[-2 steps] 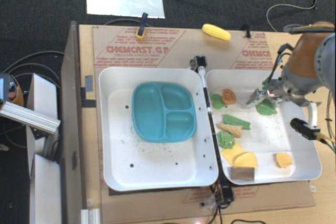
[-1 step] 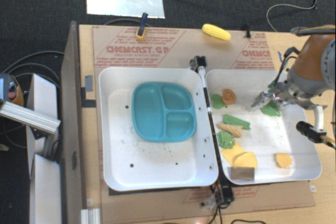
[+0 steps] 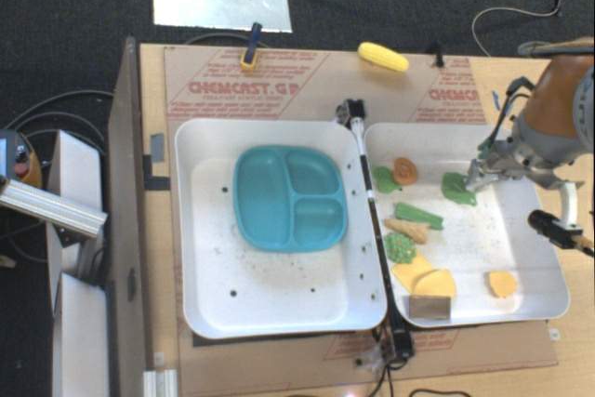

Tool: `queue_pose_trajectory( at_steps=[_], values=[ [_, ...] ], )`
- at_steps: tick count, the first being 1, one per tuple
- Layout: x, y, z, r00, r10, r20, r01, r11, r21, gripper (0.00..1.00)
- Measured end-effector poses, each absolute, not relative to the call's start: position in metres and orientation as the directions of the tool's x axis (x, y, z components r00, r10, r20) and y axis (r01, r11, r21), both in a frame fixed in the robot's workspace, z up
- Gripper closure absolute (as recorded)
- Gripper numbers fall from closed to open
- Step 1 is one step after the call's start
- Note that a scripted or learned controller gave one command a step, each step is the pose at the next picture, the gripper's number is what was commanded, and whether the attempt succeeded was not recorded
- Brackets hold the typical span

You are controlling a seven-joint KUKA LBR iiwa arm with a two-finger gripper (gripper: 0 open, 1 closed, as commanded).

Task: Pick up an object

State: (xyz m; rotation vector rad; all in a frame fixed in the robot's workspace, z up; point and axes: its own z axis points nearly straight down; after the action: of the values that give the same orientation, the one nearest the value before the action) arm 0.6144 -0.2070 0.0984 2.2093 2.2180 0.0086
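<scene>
The bench [image 3: 279,79], a brown board with red print, filled most of the view. On it lay two shallow white bins, touching along their inner rims. The left bin [image 3: 209,293] held a teal divided plate [image 3: 288,198], lying flat near its centre. The right bin [image 3: 530,293] carried a scatter of toy foods.

The arm [image 3: 562,102] came in from three o'clock, grey with its orange band showing, over the right bin's upper right part. The gripper [image 3: 472,179] hung low over a green leafy piece [image 3: 456,188] lying at about one o'clock from that bin's centre; whether its jaws were released or clenched could not be told.

Of the rest in the right bin: a yellow wedge [image 3: 423,279] at seven o'clock, an orange slice [image 3: 502,284] at five o'clock, a green pod [image 3: 418,216] near the centre, a tan peanut-like piece [image 3: 405,229] just below it, a green broccoli floret [image 3: 400,247] beside that, and an orange round piece [image 3: 404,170] at eleven o'clock.

At twelve o'clock on the bench, outside the bins, lay a yellow banana-like toy [image 3: 383,57].
</scene>
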Motion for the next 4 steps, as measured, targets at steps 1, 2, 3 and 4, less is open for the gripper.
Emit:
queue_pose_trajectory(
  at_steps=[1, 2, 3, 4],
  values=[
    [0.614, -0.207, 0.098, -0.004, 1.0, -0.004, 1.0, 0.004, 0.011, 0.0],
    [0.614, -0.165, 0.084, -0.007, 1.0, 0.001, 1.0, 0.007, 0.002, 0.0],
    [0.645, -0.187, 0.086, -0.005, 1.0, -0.002, 1.0, 0.005, 0.006, 0.0],
    [0.617, -0.136, 0.084, -0.008, 1.0, 0.002, 1.0, 0.008, 0.0, 0.0]
  ],
)
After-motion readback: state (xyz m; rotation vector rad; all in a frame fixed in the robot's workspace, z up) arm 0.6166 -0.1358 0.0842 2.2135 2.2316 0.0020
